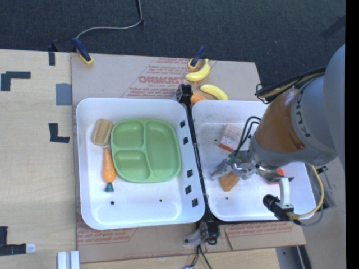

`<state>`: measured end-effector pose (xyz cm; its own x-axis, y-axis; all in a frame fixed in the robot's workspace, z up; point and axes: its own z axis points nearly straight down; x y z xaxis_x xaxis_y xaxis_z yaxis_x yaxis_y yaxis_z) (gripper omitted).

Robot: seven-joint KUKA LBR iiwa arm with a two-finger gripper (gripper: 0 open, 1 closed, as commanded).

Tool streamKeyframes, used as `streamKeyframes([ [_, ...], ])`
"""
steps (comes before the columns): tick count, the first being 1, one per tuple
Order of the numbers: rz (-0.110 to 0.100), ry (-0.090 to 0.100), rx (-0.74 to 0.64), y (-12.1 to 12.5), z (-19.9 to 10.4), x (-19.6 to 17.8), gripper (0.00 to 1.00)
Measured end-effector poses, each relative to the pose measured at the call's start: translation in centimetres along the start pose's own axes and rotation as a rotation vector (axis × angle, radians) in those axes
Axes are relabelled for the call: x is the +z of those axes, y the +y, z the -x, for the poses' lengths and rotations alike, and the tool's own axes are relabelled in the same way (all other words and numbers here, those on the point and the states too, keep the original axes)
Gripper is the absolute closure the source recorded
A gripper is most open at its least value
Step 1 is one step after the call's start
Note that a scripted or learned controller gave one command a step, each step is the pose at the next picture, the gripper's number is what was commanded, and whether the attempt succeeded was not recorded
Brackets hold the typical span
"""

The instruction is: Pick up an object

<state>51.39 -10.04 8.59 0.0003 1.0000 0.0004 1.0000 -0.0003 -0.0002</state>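
White right bin [247, 209]: fingers [223, 171] spread, touching tan block [229, 181].

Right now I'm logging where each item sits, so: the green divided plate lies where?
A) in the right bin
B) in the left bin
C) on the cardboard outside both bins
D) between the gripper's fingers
B: the green divided plate lies flat in the left bin, with a carrot beside it.

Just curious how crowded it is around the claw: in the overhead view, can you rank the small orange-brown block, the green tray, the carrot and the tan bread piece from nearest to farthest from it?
From the gripper:
1. Orange-brown block, right bin, just below it.
2. Green tray, left bin.
3. Carrot, left of the tray.
4. Tan bread piece, tray's upper-left.
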Motion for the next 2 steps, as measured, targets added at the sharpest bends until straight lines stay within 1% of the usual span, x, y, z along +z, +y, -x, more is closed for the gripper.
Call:
streamKeyframes([
  [1,0.007,-0.003,-0.001,-2.81,-0.28,-0.06,0.00],
  [2,0.005,-0.004,0.001,-2.69,-0.46,-0.04,0.00],
])
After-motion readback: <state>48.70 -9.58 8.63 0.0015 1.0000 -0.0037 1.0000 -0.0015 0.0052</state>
